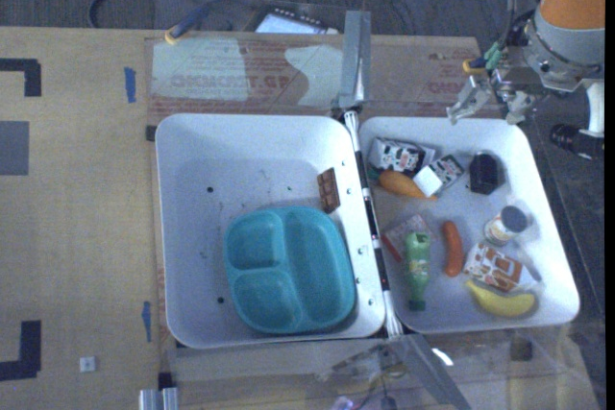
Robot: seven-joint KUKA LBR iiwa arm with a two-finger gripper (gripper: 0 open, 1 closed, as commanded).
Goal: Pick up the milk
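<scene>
Hard to make out: claw (490, 101) small and blurred at the back rim of the right bin (557, 288); open or closed, cannot tell.
Cut off: arm (574, 0) by the top-right frame edge.
Milk (401, 155): one black-and-white carton, lying at the back-left of the right bin, touching the carrot (402, 185).
Left bin (192, 206): one teal tray (288, 270), one small brown piece (329, 189).
Right bin count: one green bottle (416, 269), one banana (502, 301), one orange sausage (452, 248).
</scene>
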